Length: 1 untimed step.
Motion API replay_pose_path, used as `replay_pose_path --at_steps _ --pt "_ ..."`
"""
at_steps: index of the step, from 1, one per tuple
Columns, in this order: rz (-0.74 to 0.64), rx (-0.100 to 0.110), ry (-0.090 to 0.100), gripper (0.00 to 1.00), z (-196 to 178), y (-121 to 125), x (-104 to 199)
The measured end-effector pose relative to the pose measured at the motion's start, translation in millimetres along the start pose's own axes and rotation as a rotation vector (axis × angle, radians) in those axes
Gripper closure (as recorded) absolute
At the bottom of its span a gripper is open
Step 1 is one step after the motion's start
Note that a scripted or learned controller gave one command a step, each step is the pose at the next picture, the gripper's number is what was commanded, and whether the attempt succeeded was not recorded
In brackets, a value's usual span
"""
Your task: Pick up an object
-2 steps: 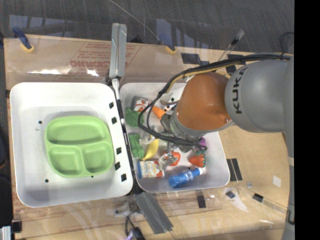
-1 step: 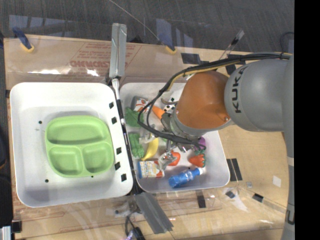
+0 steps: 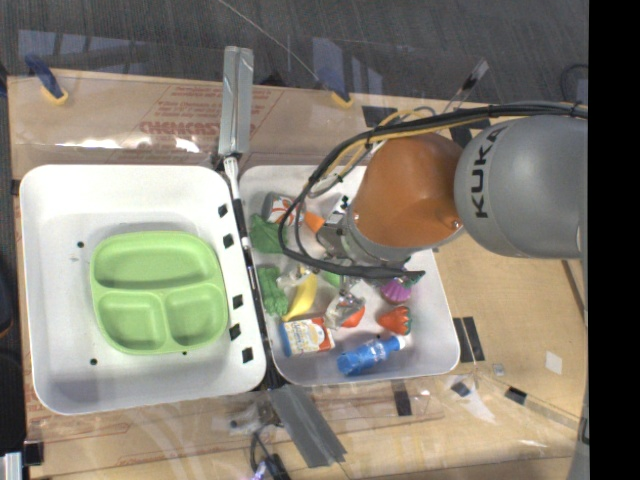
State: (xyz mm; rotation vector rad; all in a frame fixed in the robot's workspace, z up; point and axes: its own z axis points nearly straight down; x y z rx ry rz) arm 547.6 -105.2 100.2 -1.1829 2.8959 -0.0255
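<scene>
The right bin (image 3: 440, 353) holds several small toy foods: a blue bottle (image 3: 370, 354), a white and orange carton (image 3: 307, 337), a yellow piece (image 3: 301, 295), a red strawberry-like piece (image 3: 395, 319), a purple piece (image 3: 398, 290), and green leafy pieces (image 3: 266, 238). My gripper (image 3: 347, 296) reaches down into the middle of this bin, just above a red and white piece (image 3: 349, 315). The orange wrist band (image 3: 405, 193) and cables cover the gripper's upper part.
The left bin (image 3: 60, 218) carries a green divided tray (image 3: 158, 289). A metal divider bar (image 3: 236, 103) rises between the bins at the back. The grey arm (image 3: 520, 188) spans the right bin's right side. Tape marks dot the wooden bench (image 3: 520, 388).
</scene>
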Motion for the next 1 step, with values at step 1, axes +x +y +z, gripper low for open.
replay_pose_path --at_steps 1 --pt "0.163 0.004 -0.004 0.0 -0.9 18.9 15.8"
